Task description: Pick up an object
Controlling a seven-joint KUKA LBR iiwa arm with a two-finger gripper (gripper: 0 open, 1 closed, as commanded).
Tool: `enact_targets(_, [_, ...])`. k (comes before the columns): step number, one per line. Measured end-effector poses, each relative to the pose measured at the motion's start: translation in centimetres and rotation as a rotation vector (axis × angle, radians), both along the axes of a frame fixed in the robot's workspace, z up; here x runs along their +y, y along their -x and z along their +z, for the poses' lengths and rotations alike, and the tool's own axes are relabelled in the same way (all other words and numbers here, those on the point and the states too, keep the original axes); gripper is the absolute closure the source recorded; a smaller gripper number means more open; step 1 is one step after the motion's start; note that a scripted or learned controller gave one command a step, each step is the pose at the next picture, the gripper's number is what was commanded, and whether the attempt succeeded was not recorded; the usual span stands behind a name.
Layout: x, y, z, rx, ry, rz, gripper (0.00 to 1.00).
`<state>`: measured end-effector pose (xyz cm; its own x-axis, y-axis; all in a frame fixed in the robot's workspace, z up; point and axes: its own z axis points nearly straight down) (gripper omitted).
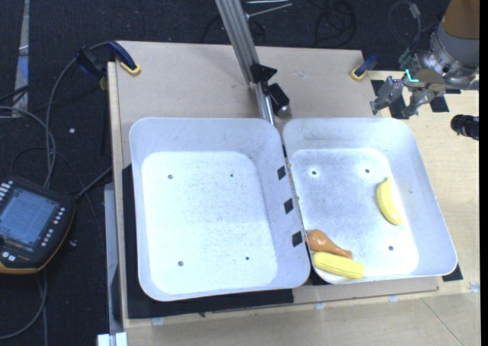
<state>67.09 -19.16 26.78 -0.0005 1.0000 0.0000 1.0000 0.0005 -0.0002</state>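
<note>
A yellow banana [389,201] lies in the right bin [343,135], near its right side. A yellow corn cob [338,265] rests at that bin's front edge, with an orange-brown drumstick-shaped piece [328,243] touching it just behind. My gripper [402,99] hangs above the bench beyond the right bin's far right corner, well apart from all three objects. Its dark fingers look spread, with nothing between them.
The left bin [152,142] sits beside the right one, with black clips along the shared rim. A slanted aluminium post [240,32] rises from the bench behind the bins. Clamps hold the bench's far corners. A teach pendant [27,222] lies on the floor at left.
</note>
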Motion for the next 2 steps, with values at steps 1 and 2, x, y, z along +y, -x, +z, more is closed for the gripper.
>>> enact_targets(1, [0.0, 0.0, 0.0, 0.000, 0.000, 0.000, 0.00])
enact_targets(2, [0.1, 0.7, -4.3, 0.001, 0.000, 0.000, 0.00])
